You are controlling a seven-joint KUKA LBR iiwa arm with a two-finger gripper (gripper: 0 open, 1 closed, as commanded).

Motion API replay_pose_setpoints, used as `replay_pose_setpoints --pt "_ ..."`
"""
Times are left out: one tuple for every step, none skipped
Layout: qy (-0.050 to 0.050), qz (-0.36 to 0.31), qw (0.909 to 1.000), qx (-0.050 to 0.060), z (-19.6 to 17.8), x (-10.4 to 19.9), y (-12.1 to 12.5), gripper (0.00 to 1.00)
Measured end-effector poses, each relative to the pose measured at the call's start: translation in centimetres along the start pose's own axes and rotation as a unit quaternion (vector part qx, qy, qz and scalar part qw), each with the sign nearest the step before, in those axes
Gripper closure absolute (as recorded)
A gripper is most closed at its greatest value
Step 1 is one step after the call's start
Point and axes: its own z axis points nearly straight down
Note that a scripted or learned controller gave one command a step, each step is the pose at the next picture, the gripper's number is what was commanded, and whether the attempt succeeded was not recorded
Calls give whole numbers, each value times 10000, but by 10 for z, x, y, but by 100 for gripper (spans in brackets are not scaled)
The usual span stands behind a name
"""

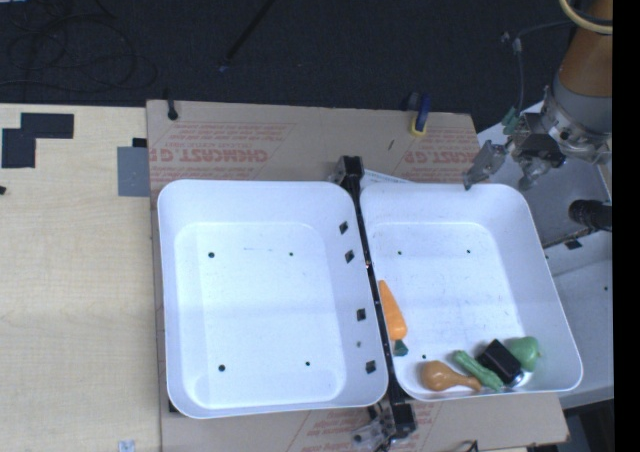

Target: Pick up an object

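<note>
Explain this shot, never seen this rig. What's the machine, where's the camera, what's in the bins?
One camera, fixed above a bench, looks down at a slant on two shallow white bins set side by side. The machine is a robot arm, grey with an orange band, reaching in from the right. Its pincer hangs above the far right corner of the right bin, with nothing between its fingers. Its job is to pick up an object.

The objects all lie in the right bin: an orange carrot-shaped toy against the divider, and along the near edge a tan pear-shaped toy, a green piece, a small black block and a round green toy. The left bin sits on brown cardboard.
</note>
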Motion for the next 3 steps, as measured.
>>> replay_pose_setpoints --pt "21 -8 10000 71 164 11 -1 0" --pt "5 -4 10000 13 144 9 2 100" --pt "13 -42 10000 -58 26 93 -2 100"
